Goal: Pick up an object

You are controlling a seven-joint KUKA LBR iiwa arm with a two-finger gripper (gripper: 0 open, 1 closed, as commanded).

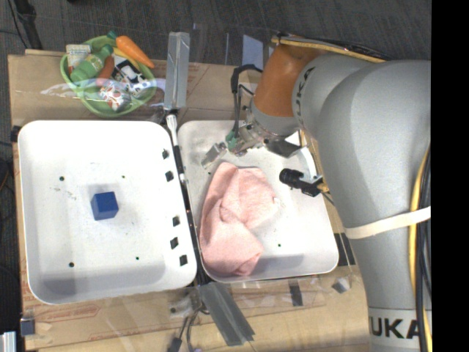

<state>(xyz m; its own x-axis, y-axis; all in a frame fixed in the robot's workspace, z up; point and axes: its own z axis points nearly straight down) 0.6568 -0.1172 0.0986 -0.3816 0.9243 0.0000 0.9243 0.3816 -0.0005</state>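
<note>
I've got the arm (352, 130) coming in from the right, its big grey body covering the right bin's (308, 259) far right edge. The pincer (223, 149) sits low in that bin's upper-left corner, just above the cloth (234, 218); can't tell if it's spread or pressed together, too small and cluttered w/ cables, and I see nothing between its tips. The pink cloth lies crumpled in the middle of the right bin, reaching down toward the near wall, its top edge just below the pincer. A black part (299, 180) of the wrist hardware sticks out just right of the cloth. Left bin (44, 196) holds a blue cube (105, 204), left of centre, well apart from the pincer w/ the divider between bins (179, 196) in the way. On the tabletop (37, 75) behind the left bin sits a green bowl (110, 108) full of small toys, incl. an orange carrot (132, 48). A grey metal bracket (177, 68) stands upright between bowl and arm.
</note>
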